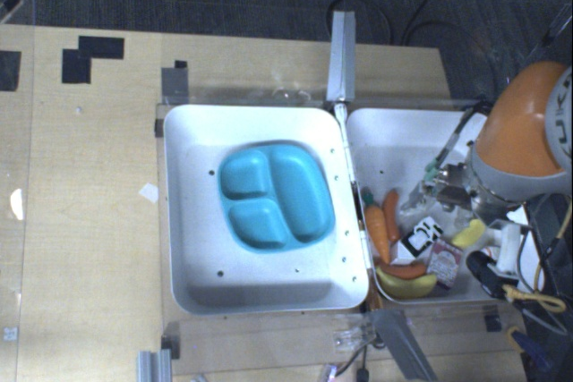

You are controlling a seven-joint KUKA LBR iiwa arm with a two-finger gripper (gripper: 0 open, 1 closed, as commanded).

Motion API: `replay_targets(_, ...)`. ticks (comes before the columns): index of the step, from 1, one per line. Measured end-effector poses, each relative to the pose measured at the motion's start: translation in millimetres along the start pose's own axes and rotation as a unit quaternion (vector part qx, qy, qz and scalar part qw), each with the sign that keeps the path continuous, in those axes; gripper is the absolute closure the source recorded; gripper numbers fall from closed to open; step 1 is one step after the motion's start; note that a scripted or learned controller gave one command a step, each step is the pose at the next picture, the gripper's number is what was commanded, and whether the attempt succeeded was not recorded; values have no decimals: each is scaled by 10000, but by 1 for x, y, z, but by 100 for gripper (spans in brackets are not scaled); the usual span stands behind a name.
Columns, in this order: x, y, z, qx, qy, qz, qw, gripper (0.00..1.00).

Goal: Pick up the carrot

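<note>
Orange tapered carrot (379, 233), smooth-skinned.

A rounded orange band (524, 130) is seen above a grey wrist section (519, 183) of the arm. Thin cables are run alongside it, and black-and-white markings are carried near the claw (430, 215).

One fixed camera looks down at a slant from well above the claw (436, 192), taking in both bins (179, 192) on the surface (81, 192).

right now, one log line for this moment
task: pick up carrot | carrot: lying in right bin | gripper: above right bin, holding nothing seen
</note>
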State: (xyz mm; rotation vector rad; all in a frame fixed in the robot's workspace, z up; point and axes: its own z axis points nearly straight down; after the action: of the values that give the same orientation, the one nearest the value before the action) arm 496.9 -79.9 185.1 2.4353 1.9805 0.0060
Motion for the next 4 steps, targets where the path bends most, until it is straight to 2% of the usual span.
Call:
replay_targets(1,7,17,-41,-5,-2,-1428,9897,0)
replay_targets(2,-13,-3,81,-10,-2,-1600,9871,0)
replay_targets(3,1,58,96,-46,-10,283,9996,0)
replay_targets(4,4,60,84,-71,11,242,9997,100)
